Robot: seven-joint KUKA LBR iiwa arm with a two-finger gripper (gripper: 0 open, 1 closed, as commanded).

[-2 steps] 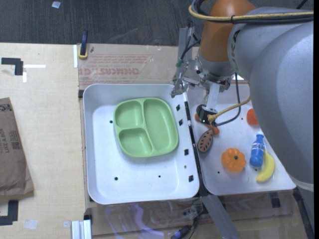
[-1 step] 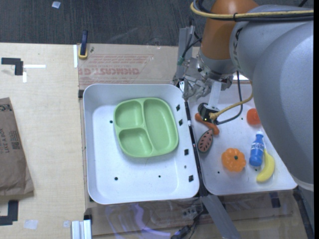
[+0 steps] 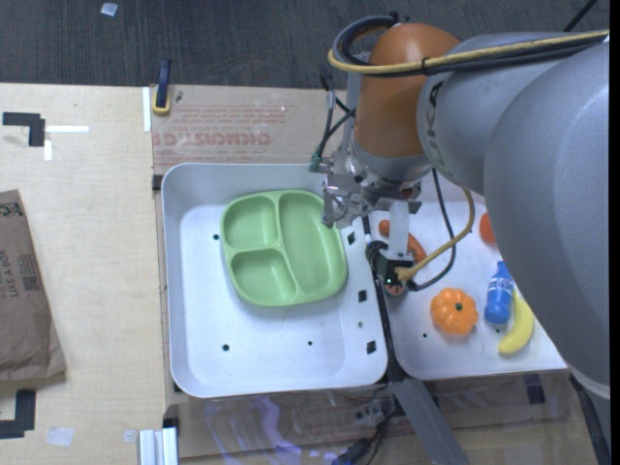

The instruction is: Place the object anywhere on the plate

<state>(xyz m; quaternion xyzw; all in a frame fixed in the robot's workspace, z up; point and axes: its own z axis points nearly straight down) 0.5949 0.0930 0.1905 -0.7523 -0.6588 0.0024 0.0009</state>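
Note:
A light green divided plate (image 3: 281, 248) with three compartments lies in the left white bin (image 3: 194, 289), toward its back. My gripper (image 3: 336, 208) hangs at the plate's right rim, near the wall between the two bins. I cannot make out anything in it. The arm's orange band and grey body hide the area behind it.
The right bin (image 3: 455, 356) holds a small orange pumpkin (image 3: 454, 312), a blue bottle (image 3: 498, 295), a yellow banana (image 3: 518, 325) and an orange-red item (image 3: 414, 246) partly behind the wrist. A brown paper bag (image 3: 24, 289) lies on the bench at far left.

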